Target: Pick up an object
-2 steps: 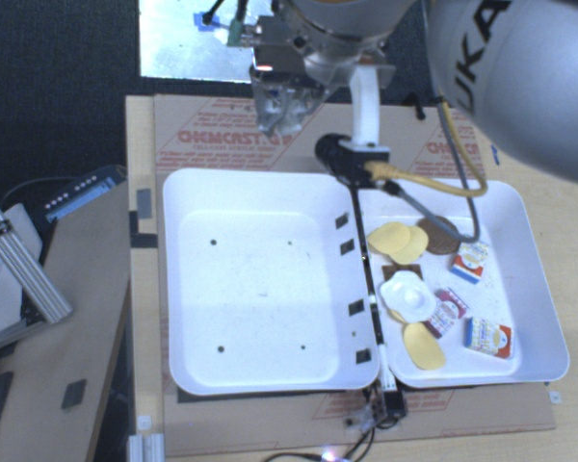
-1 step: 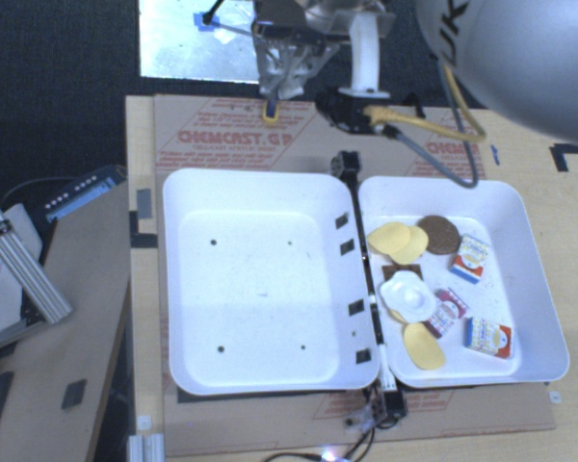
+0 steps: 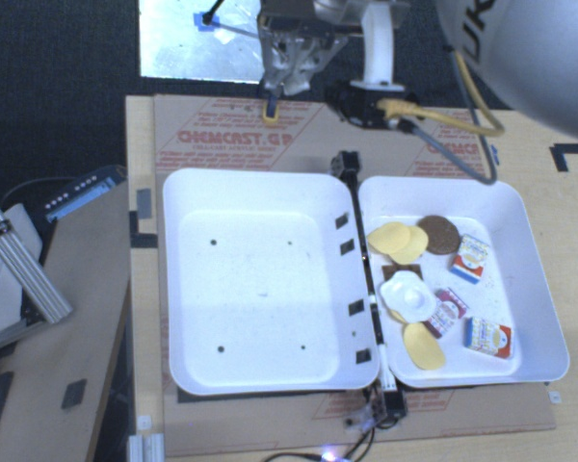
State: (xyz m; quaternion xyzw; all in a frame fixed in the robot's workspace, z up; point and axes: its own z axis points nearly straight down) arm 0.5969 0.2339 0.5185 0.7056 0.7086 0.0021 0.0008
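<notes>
A cardboard sheet printed with red lettering covers the bench and carries two shallow white bins set side by side; dark floor lies beyond its far edge. The objects to be picked all lie in the right bin, grouped in its left and middle parts. They comprise two overlapping pale yellow discs, a flat brown disc touching them on the right, a white fried-egg shape with a yellow centre, a further yellow oval near the front wall, and three small printed packets: one beside the brown disc, one against the egg shape, and one toward the front right. All pieces appear flat, smooth and plastic-like. The left bin shows a matte white floor with a few small dark dots. A line of black clips runs along the seam where the two bins meet. A yellow cable and a grey one trail across the cardboard behind the right bin. The gripper hangs over the far edge of the cardboard, well apart from the objects and beyond the left bin. Whether its fingers stand apart or together cannot be told, and nothing is seen between them.
</notes>
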